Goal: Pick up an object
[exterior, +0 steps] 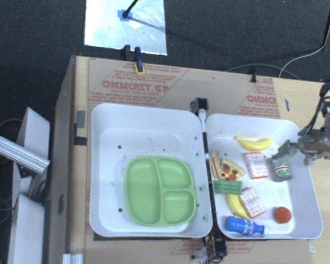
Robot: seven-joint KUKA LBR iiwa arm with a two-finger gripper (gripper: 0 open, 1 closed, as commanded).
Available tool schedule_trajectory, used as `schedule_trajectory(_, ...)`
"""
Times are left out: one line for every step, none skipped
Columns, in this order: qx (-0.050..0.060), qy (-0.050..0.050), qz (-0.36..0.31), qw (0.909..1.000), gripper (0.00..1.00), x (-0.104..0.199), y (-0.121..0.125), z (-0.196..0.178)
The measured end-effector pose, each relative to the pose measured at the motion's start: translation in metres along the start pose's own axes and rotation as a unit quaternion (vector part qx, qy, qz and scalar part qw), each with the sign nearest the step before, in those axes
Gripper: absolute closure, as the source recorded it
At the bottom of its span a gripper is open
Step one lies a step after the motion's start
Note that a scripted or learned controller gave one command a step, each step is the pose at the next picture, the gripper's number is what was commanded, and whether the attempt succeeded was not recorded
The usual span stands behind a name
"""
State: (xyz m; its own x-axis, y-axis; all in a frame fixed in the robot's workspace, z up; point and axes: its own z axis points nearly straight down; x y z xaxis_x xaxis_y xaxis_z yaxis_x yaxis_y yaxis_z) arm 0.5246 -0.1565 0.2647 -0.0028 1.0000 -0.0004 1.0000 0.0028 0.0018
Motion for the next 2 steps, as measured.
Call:
schedule_trajectory(0.001,0.0,0.001,1.0,0.0,0.032,-0.011,0.103)
schedule_trajectory(0.0,0.0,0.001,1.0,0.0,0.057,-0.038,0.163)
